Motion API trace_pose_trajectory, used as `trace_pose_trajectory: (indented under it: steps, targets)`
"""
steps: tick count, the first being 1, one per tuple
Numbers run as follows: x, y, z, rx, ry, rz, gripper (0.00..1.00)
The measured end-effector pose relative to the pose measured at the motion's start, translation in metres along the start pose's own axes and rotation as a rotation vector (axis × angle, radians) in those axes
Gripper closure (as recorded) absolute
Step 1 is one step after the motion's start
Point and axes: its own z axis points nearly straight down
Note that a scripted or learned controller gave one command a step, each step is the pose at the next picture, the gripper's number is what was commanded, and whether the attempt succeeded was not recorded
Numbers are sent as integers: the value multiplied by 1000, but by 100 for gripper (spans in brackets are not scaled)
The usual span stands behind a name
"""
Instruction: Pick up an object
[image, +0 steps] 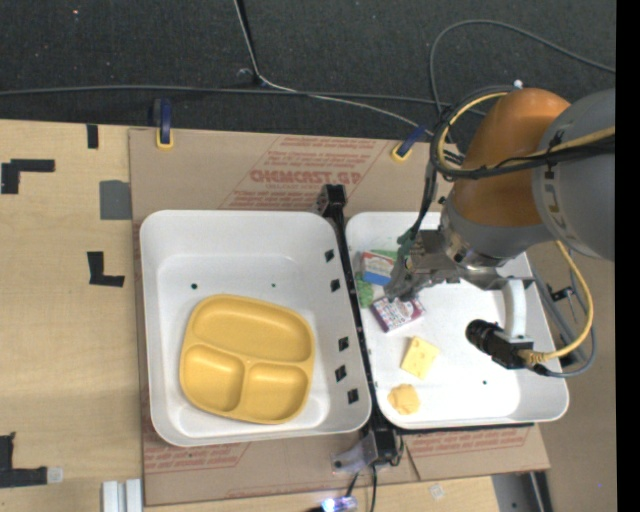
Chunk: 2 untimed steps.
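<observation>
Presently, the following are catalogued on the desk (70, 300), a pale wood surface overlaid with a printed cardboard sheet (290, 170).

Item one: the fingers (408, 284), dark metal, lowered into the right bin (540, 400) from a grey arm (560, 170) with an orange band. Whether they are spread or pressed together cannot be told; the tips are lost against the clutter beneath.

Item two: a small flat packet (396, 313), purple and white, glossy, rectangular, lying tilted just below the fingers and possibly touched by them. It is judged the likeliest object of the pick; nothing is seen clamped.

Item three: a blue and red carton (376, 267) over green wrapping (366, 294), crowded against the bin's dividing wall just left of the fingers, presumably pushed there by the bin's slope or by sorting.

Item four: a yellow cheese-like wedge (420, 357), matte, holed, well below the fingers.

Item five: a smaller rounded yellow lump (404, 399), further below, near the bin's front rim.

Item six: a yellow moulded tray (247, 357), smooth plastic, three compartments, laid flat in the left bin (160, 240), well left of the fingers.

Both bins are shallow, white and round-cornered.
</observation>
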Motion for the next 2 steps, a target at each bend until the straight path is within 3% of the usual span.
trace_pose_trajectory:
  steps: [2]
  targets:
    - [99, -13, 24, 1, -2, 2, 100]
